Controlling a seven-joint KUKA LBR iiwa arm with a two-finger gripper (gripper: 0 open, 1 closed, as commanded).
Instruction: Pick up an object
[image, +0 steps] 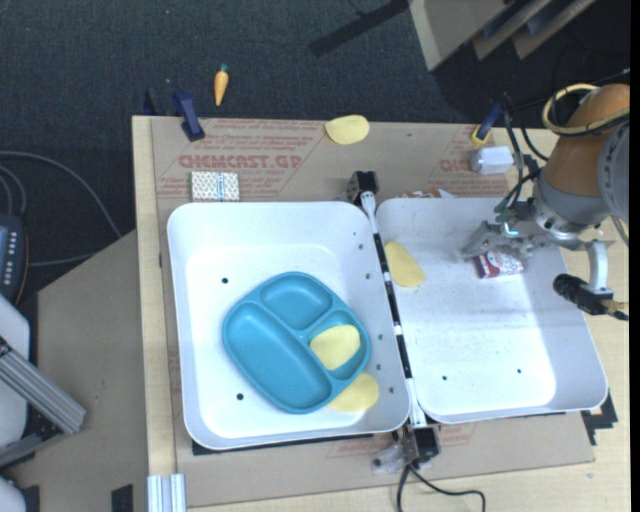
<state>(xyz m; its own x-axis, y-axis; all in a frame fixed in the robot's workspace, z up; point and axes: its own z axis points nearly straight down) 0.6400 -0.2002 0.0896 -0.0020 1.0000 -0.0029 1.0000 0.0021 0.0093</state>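
in the right bin (500, 380), the tool (497, 238) hangs low over a small red-and-white packet (499, 264) near the back wall; whether it is clenched or released, i cannot tell. the flat packet may slip free.

A robotics lab: cardboard-covered bench (250, 150), clamped bins (190, 300), trailing cables (60, 190).

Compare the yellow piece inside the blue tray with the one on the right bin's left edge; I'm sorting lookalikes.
The yellow piece in the blue tray sits in a compartment of the blue tray in the left bin; the yellow piece on the right bin's edge lies on the white floor of the right bin, against the divider. Both look pale yellow, flat and oval.
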